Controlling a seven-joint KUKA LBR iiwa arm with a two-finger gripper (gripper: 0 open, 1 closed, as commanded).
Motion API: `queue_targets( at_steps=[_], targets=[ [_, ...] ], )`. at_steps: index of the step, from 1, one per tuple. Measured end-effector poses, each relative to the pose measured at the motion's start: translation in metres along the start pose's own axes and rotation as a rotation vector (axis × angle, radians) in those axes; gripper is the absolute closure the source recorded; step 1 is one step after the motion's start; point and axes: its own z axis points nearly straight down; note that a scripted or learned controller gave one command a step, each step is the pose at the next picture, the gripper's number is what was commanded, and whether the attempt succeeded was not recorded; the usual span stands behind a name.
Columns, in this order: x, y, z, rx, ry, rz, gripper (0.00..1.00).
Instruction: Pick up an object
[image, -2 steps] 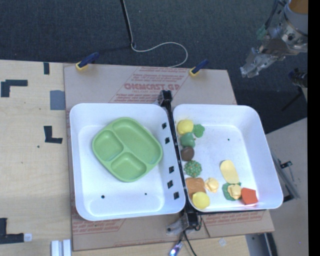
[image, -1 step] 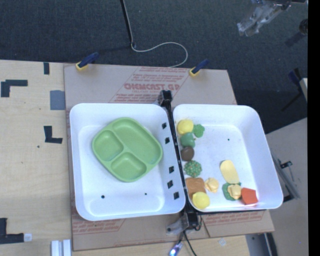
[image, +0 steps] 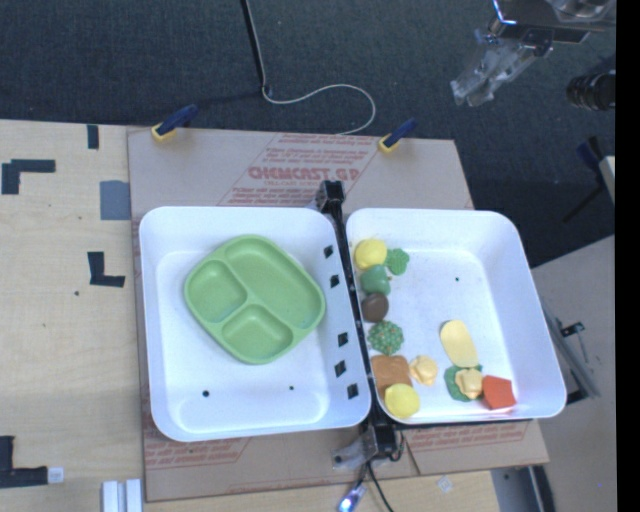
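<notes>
Small toy foods lie in the right white bin (image: 500, 270). Along its left wall sit a yellow lemon (image: 370, 252), a green broccoli piece (image: 397, 262), a brown ball (image: 375, 307), another green floret (image: 386, 336), a brown block (image: 390, 370) and a yellow ball (image: 402, 401). Toward the front right are a pale yellow oval (image: 459, 343) and a red-orange block (image: 498, 392). My gripper (image: 472, 86) hangs high at the top right, over the dark floor beyond the bench, far from the bins and with nothing visible in it.
The left white bin (image: 165, 390) holds a green divided plate (image: 255, 298). Both bins rest on a cardboard sheet (image: 300, 170) held by blue and yellow clamps (image: 175, 122). A white cable (image: 320, 95) loops over the dark floor behind.
</notes>
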Motion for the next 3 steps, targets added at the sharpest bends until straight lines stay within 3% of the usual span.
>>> queue_targets(
  at_steps=[1, 2, 3],
  targets=[
    [0.020, -0.017, 0.044, 0.003, 0.000, 0.000, 1.00],
    [0.053, -0.030, 0.230, 0.018, 0.000, 0.000, 1.00],
    [0.088, -0.076, 0.248, 0.004, 0.000, -0.001, 1.00]
  ],
)
